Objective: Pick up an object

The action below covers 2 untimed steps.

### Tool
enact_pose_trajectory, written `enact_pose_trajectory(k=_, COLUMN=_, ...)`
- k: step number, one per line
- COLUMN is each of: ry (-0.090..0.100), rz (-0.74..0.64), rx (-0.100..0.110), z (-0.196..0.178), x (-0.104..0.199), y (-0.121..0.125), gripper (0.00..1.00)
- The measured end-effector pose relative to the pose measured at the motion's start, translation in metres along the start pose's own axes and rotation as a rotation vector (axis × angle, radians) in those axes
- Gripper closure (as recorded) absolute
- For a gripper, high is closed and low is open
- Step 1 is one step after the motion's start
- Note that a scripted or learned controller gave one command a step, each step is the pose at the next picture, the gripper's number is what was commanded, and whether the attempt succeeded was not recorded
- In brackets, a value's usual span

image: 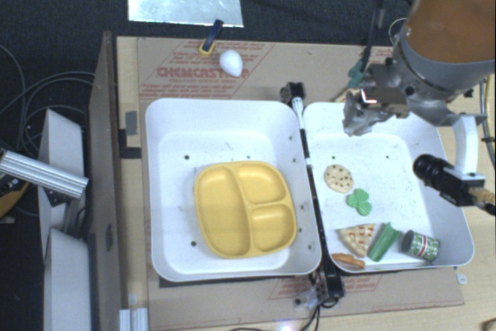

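Dark carpet surrounds your tabletop [194,62], a cardboard-covered board carrying two white bins side by side. Your left bin [167,128] holds a yellow divided tray [245,208], lying flat near its middle. Your right bin [457,232] holds the likely candidates: a cookie [338,177], a green leaf piece [359,203] just below it, then a pizza slice [358,237], a green pod [382,242] lying against it, and a small can [420,245] on its side near the front wall (all small toy foods, loosely scattered so each can be taken alone). An egg [231,62] sits outside the bins on the cardboard.

Your claw [363,118] hangs over the back-left corner of the right bin, well apart from every item; the cookie is the nearest, and lies toward the front from it. From this slant you cannot tell how its jaws stand, and nothing shows between them. You would judge the pick not yet begun: the arm [453,12] needs to come forward over the cookie or leaf before descending. Flat items like the cookie may slip a pinch.
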<state>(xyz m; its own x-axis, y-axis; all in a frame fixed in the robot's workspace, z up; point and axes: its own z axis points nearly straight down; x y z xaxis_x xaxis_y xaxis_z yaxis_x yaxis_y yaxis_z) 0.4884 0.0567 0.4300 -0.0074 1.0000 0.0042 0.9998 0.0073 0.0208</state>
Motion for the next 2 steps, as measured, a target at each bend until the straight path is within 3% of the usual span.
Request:
enact_pose_trajectory(k=1, ry=-0.007, rz=0.013, rx=0.025, z=0.089, x=-0.065, y=0.025, gripper=1.00)
enact_pose_trajectory(k=2, ry=-0.008, rz=0.017, rx=0.023, z=0.131, x=-0.161, y=0.015, gripper=1.00)
